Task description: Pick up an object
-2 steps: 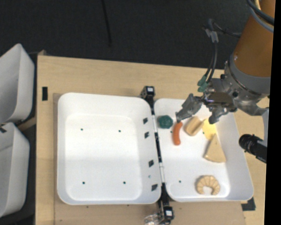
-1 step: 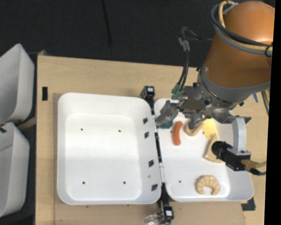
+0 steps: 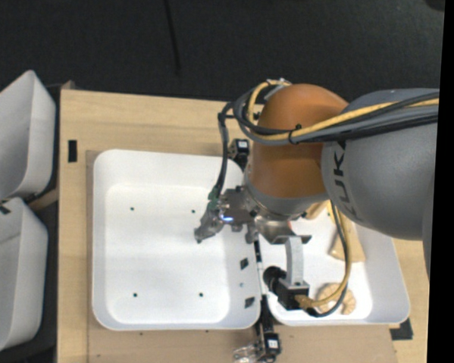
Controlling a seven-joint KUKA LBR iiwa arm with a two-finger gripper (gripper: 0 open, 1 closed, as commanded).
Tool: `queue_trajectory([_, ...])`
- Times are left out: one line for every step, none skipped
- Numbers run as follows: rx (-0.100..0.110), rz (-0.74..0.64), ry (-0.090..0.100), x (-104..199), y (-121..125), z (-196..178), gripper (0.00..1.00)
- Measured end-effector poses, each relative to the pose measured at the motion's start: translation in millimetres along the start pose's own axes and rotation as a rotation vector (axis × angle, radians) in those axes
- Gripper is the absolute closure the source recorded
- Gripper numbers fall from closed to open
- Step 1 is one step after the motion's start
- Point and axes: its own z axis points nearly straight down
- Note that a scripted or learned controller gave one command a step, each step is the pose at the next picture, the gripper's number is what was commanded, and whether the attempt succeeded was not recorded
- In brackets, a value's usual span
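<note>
I am hanging my gripper [image 3: 206, 223] over the left bin [image 3: 118, 232], grip unreadable, with "KU" lettering showing on my grey arm [image 3: 380, 162].

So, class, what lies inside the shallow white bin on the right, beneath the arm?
A tan wooden piece near the shallow white right bin's far side, another tan piece in front; the grey-and-orange arm covers the rest.

- a light wooden bench [image 3: 73, 229] carries everything, its bare surface showing along the left and near edges.
- the left white bin [image 3: 159, 310] rests flat on it, shallow with rounded corners.
- the right white bin [image 3: 380, 299] sits just beside it, their inner rims touching, much of it hidden under the arm.
</note>
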Motion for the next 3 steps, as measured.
queue_trajectory([-0.022, 0.009, -0.001, -48, 118, -29, 0.00])
queue_trajectory([-0.016, 0.001, 0.001, 1, 171, 12, 0.00])
queue_trajectory([0.002, 0.002, -0.001, 55, 185, 163, 0.00])
